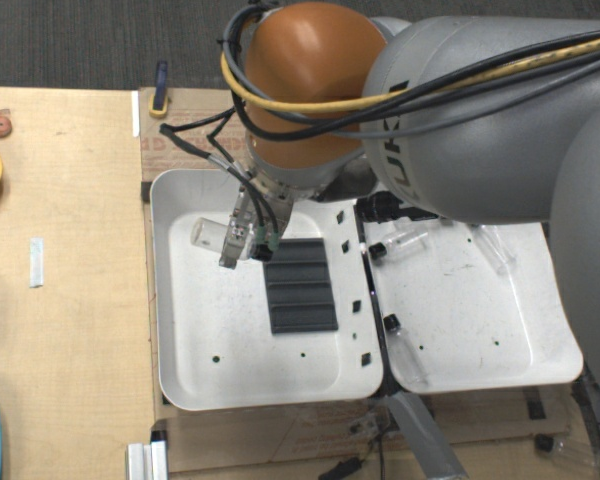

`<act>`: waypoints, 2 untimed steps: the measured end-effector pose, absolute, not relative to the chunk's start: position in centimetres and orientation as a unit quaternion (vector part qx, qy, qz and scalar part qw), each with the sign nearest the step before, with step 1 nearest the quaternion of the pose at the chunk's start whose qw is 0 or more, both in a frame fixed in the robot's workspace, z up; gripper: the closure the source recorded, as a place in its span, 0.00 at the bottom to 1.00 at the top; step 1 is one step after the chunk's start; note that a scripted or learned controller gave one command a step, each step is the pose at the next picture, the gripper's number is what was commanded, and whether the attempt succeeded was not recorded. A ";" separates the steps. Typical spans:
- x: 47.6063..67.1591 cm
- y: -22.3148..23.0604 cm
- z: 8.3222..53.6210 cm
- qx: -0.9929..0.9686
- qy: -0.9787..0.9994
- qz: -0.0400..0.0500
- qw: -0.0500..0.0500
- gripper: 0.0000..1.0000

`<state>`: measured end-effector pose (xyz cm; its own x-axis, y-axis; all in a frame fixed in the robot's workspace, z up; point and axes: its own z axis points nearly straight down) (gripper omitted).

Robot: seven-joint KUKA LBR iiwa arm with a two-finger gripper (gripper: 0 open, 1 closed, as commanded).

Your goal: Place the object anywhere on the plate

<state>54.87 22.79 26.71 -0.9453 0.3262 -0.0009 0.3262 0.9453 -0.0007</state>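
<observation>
My gripper [245, 252] hangs low over the back left part of the left bin [190, 368], under the orange wrist band. Its fingers stand open, and I see nothing between them. A small clear plastic object [208, 234] lies on the bin floor just left of the gripper, beside the silver finger [230, 248]. A dark ribbed rectangular plate [302, 286] lies flat in the middle of the same bin, just right of and below the gripper.
The right bin [480, 358] holds a clear tube-like piece with a black cap [400, 241] and another clear piece [500, 248] near its back. The arm covers the back of both bins. A wooden bench top [70, 268] lies to the left.
</observation>
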 end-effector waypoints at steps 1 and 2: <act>56.9 22.8 26.5 0.117 0.993 0.000 0.001 1.00; 55.4 22.8 22.3 0.056 0.998 0.000 0.000 1.00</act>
